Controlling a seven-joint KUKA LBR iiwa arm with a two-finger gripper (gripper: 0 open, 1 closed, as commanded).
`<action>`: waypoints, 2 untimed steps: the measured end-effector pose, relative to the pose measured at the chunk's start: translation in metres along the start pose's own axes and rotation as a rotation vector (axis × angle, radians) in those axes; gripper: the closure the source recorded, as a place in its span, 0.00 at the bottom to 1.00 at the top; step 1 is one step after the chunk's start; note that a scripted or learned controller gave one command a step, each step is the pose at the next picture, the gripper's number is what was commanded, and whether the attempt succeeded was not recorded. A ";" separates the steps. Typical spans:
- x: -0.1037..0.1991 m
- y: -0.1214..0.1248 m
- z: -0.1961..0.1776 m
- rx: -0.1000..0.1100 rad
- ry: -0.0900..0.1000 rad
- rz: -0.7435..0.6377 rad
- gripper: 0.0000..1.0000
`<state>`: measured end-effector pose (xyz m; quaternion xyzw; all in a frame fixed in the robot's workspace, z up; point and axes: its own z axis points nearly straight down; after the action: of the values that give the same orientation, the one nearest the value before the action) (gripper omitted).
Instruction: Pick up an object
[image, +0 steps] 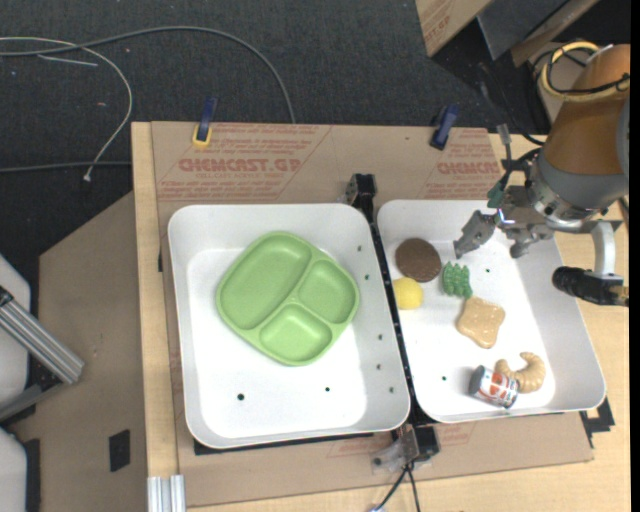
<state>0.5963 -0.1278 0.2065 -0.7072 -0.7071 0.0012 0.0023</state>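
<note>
Claw (497, 236) spread, gripping nothing, knobbly green toy (457, 279) and flat brown disc (417, 259) just below-left (smooth white bin (573, 330) wall near), bare floor beneath.

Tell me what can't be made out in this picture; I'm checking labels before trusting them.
- Pincer, camera view: blurred, contents unclear.
- Can: label too small; croissant overlaps its end.
- Arm: cut off by the right edge.
- Green toy: too small to identify.
</note>
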 end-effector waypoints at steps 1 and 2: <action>0.000 0.001 -0.002 -0.004 -0.001 -0.001 0.00; 0.004 0.008 0.042 -0.002 0.000 -0.002 0.00</action>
<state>0.6045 -0.1234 0.1640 -0.7064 -0.7079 0.0006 0.0015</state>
